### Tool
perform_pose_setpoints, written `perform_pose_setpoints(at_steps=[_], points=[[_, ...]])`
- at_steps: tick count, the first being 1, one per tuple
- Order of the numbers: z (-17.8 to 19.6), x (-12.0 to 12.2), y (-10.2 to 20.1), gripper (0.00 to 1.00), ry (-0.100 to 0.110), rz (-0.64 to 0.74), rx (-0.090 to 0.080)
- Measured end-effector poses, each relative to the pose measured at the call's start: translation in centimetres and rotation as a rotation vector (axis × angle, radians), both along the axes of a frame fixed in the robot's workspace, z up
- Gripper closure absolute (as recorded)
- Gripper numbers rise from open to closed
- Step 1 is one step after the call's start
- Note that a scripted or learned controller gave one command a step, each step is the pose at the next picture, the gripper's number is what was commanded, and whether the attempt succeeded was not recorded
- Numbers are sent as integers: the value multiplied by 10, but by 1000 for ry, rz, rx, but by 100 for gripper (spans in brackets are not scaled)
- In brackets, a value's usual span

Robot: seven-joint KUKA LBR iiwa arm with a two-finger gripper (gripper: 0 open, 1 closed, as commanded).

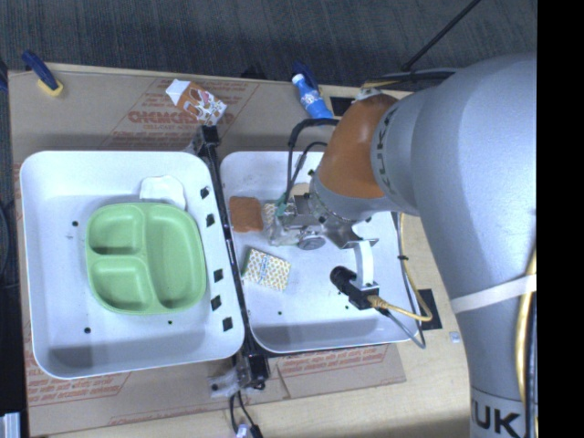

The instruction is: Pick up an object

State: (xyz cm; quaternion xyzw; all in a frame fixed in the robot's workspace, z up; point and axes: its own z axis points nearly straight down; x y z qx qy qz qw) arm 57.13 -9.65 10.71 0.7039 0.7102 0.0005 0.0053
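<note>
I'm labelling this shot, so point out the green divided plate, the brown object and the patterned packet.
green divided plate (146, 255): camera view, centre ridge.
brown object (244, 213): camera view, top face.
patterned packet (266, 269): camera view, middle of its face.

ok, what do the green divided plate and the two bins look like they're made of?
Green divided plate: likely moulded plastic, satin finish; uniform pale green, soft rounded compartment ridges, faint sheen.
Left bin and right bin: probably thin formed plastic, smooth white; rounded corners, a rolled rim and small dark holes in the floor. Painted metal can't be ruled out from the look alone.
</note>
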Motion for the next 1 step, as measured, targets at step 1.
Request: perform_pose_setpoints(at_steps=[1], points=[[93, -87, -9, 100, 10, -5, 8]])
